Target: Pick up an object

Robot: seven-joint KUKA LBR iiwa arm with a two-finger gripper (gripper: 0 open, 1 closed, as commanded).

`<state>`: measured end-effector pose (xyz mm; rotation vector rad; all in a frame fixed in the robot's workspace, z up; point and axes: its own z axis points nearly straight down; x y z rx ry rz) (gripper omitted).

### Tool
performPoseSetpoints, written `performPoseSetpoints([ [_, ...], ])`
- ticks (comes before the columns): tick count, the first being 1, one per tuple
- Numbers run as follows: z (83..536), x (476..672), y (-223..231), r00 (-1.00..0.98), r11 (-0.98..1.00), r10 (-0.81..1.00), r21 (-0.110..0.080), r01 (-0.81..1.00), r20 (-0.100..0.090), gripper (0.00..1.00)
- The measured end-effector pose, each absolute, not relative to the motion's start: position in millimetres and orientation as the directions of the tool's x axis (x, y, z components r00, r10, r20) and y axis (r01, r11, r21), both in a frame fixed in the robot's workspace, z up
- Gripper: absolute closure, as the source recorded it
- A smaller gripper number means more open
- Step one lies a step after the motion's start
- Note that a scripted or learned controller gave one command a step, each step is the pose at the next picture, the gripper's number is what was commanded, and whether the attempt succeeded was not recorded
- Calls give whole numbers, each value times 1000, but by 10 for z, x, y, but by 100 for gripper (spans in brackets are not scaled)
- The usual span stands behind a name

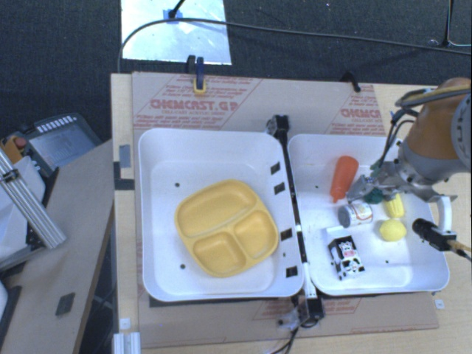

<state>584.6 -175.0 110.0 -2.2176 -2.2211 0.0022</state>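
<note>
Near the right bin's [435,279] middle: my gripper [371,192], grip state unclear, crowds the can [356,212].
Risk: my fingers nudge the yellow lemon [392,231] aside.

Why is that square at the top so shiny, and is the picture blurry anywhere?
Camera view: the metal sheet on the dark floor throws back the light as glare; the bins are evenly lit with soft shadows; the small things by the tool look a bit fuzzy.
</note>
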Motion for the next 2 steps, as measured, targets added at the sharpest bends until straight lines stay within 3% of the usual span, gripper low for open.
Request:
performPoseSetpoints([
  [1, 1243, 5870, -1761, -1, 1, 1000, 5, 1000, -2, 100],
  [2, 1885, 5877, -1813, -3, 3, 1000, 8, 1000, -3, 100],
])
